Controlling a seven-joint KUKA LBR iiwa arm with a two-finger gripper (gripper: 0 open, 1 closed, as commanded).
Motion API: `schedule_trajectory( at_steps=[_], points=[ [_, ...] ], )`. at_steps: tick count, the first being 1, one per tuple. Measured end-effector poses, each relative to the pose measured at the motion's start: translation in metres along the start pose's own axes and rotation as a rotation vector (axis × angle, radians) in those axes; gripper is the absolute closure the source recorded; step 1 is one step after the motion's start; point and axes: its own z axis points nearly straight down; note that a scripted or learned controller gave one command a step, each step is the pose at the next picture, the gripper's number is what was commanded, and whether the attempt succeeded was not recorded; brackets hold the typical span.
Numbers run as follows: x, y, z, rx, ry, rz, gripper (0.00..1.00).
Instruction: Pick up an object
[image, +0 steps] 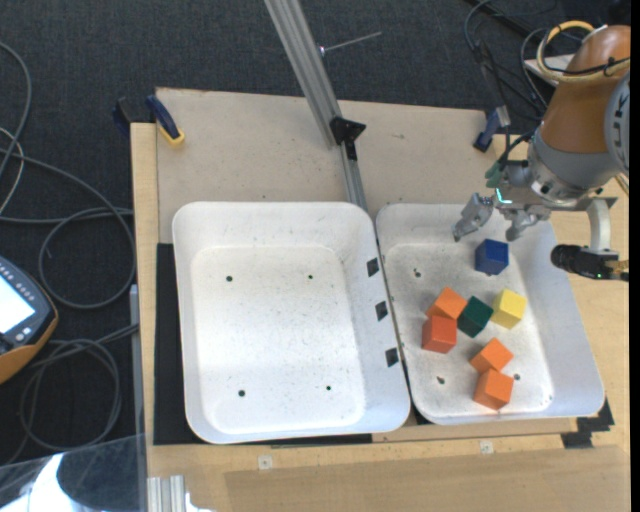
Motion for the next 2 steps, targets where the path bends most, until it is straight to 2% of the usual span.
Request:
schedule_trajectory(
  at_steps=[1, 2],
  points=[
    [0.000, 0.001, -0.003, -0.004, -0.001, -0.001, 0.00],
    [0.009, -0.004, 0.053, 0.001, -0.001, -0.001, 0.00]
  ],
)
